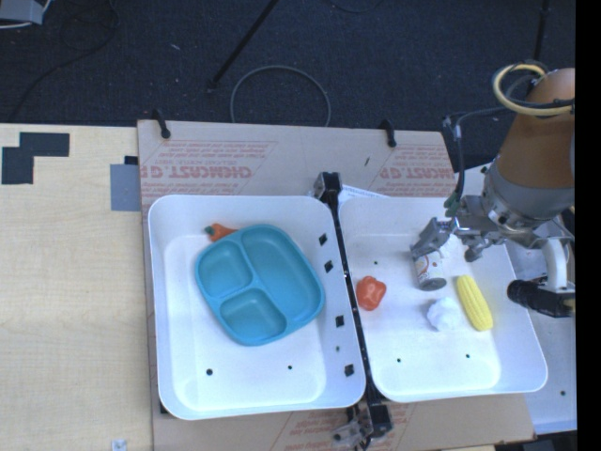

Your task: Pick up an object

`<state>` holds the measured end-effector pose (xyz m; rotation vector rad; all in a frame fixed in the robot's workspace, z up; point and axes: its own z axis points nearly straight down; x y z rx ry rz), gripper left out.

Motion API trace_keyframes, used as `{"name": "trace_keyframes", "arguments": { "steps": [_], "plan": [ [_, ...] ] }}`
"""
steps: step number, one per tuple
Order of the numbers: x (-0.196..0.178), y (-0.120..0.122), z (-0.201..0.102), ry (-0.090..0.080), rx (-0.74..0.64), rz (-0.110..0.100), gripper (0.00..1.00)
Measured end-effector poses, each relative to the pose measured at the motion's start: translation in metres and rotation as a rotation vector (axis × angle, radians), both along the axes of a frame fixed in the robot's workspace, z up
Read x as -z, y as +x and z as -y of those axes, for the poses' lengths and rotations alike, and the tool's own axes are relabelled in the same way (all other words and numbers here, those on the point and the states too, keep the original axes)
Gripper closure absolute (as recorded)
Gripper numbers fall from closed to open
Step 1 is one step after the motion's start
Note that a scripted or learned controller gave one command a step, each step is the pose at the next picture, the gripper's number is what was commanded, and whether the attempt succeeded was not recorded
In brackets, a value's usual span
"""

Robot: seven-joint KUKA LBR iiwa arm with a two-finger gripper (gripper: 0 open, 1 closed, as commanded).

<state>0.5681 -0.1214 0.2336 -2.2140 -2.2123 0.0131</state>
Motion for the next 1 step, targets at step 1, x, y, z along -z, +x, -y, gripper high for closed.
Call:
{"name": "trace_keyframes", "arguments": {
  "steps": [1],
  "plan": [
    [-0.0056, 0.0023, 0.0002, -0.002, -0.001, 0.011, 0.00]
  ]
}}
